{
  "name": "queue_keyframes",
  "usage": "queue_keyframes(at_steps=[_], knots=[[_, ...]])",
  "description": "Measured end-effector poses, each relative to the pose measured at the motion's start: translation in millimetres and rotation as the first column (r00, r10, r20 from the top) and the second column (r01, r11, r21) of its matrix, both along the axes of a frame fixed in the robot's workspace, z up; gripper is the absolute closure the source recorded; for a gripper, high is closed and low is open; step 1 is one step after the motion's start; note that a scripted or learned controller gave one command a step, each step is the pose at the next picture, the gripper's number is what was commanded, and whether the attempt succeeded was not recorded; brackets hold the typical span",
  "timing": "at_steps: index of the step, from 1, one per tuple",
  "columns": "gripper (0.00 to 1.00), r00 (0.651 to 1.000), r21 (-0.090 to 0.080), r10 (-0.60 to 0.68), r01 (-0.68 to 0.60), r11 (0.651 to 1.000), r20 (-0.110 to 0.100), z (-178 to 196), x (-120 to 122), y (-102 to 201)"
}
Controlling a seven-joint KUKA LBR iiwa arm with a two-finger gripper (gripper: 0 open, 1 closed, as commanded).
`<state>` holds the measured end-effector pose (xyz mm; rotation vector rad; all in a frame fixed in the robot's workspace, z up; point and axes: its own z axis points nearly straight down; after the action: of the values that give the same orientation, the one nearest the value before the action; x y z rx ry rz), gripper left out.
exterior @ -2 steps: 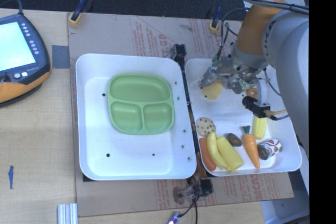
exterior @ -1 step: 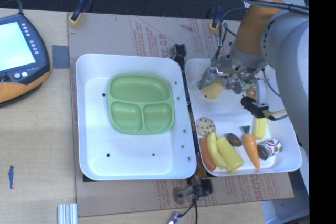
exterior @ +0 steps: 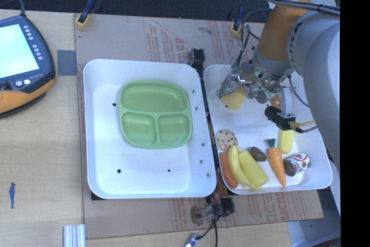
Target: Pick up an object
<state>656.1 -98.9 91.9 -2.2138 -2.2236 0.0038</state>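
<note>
In right bin (exterior: 263,124) far half: bare floor, gripper (exterior: 243,85) above.

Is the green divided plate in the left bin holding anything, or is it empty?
Empty. All three compartments of the green plate show bare green; the toy food lies in the right bin.

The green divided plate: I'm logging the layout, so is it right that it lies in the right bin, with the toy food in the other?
Not quite. The camera view shows the green divided plate in the left bin; the toy food lies in the right bin.
</note>
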Motion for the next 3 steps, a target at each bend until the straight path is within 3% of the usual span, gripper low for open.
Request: queue_keyframes(at_steps=[3], knots=[[0.0, 1.0, 0.0, -0.001, 0.001, 1.0, 0.0, 0.0, 0.0, -2.6]])
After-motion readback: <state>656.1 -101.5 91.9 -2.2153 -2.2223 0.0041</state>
